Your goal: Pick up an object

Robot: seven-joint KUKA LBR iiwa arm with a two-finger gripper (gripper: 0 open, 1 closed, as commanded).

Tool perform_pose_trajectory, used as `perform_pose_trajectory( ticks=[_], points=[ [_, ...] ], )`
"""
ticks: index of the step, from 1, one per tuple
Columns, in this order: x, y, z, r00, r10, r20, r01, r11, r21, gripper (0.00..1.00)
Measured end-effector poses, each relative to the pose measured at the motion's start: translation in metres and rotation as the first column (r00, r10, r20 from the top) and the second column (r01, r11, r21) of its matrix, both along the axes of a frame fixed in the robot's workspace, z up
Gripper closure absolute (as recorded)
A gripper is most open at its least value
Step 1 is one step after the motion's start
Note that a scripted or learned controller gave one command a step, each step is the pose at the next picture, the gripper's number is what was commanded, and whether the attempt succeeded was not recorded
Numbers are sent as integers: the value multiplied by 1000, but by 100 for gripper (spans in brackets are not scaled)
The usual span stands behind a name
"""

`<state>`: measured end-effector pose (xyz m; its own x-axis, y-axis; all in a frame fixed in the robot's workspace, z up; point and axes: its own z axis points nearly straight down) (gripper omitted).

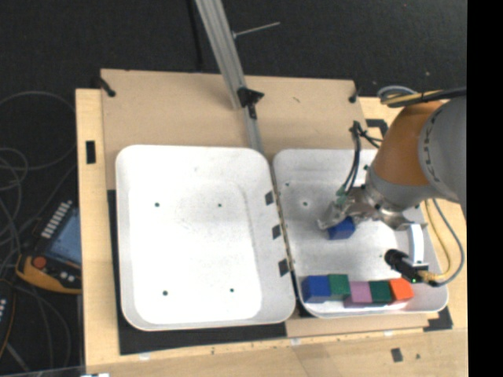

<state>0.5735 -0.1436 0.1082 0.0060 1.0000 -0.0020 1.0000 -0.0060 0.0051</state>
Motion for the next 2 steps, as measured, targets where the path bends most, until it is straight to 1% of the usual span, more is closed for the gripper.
perform_pose_trajectory(
  ticks=[1,2],
  points=[
    [27,86,94,1000,16,5,-16,1000,4,100],
    [24,80,89,1000,9,-4,-9,1000,0,0]
  ],
)
